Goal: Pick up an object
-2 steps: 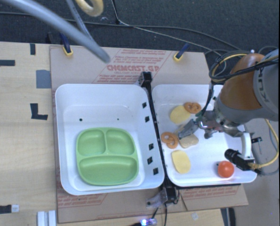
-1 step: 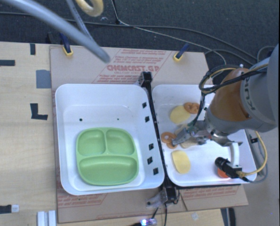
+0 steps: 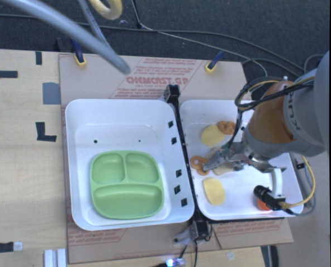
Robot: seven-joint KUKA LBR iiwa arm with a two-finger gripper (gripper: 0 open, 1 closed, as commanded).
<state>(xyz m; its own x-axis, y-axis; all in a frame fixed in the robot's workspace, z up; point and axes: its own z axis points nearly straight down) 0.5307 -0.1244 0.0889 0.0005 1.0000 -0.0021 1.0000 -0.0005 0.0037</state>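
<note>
In the right bin (image 3: 240, 203), my gripper (image 3: 214, 163) hangs low over the left-middle of the floor. An orange pretzel-shaped ring (image 3: 198, 164) lies just left of its tip, close to it or touching. A pale yellow piece (image 3: 225, 171) shows partly from under the gripper. Another yellow chip-like piece (image 3: 213, 191) lies a little nearer the front. Toward the back rest a round pale yellow piece (image 3: 211, 134) and a second orange pretzel (image 3: 227, 128). Nothing is visibly held.
The left bin (image 3: 76, 149) holds a green divided plate (image 3: 126, 184). A black divider (image 3: 179, 149) runs between the bins. The arm's grey and orange body (image 3: 276, 124) covers the right bin's back right part. Cables trail behind the bench.
</note>
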